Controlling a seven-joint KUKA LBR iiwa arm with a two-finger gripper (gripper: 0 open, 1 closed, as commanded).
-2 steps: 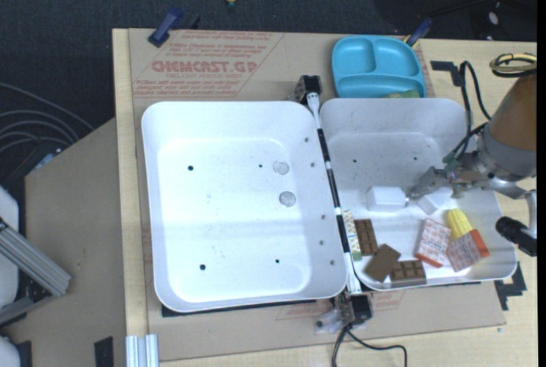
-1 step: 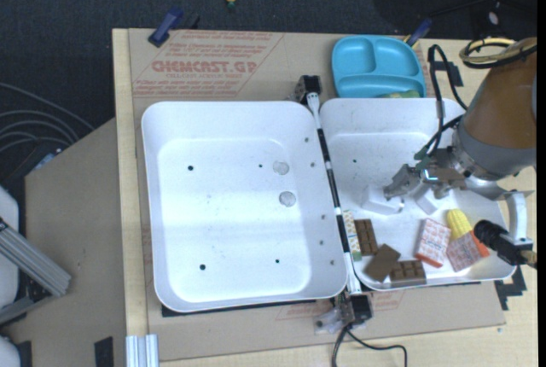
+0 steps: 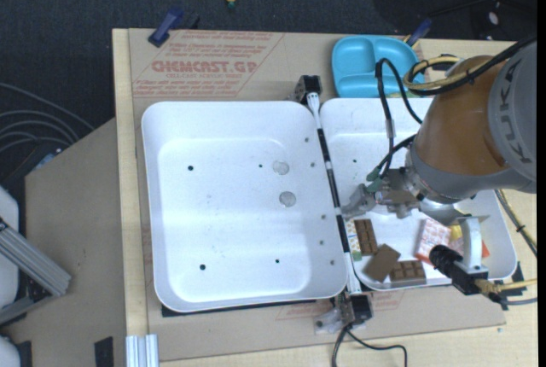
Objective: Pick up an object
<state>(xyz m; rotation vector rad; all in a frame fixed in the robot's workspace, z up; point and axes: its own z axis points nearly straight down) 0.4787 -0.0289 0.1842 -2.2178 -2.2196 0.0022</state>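
the gripper [image 3: 368, 196] (whether spread or shut i cannot tell) hangs low in the right bin [image 3: 358, 128], brown bars [image 3: 365, 237] lying just below it, so it could easily descend beside them and grasp nothing.

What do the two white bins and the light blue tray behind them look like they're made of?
The two shallow white bins look like thin moulded plastic: smooth, faintly glossy, with rounded corners. The light blue divided tray also looks like moulded plastic, smooth, with soft raised rims. Neither is certain from looks alone.
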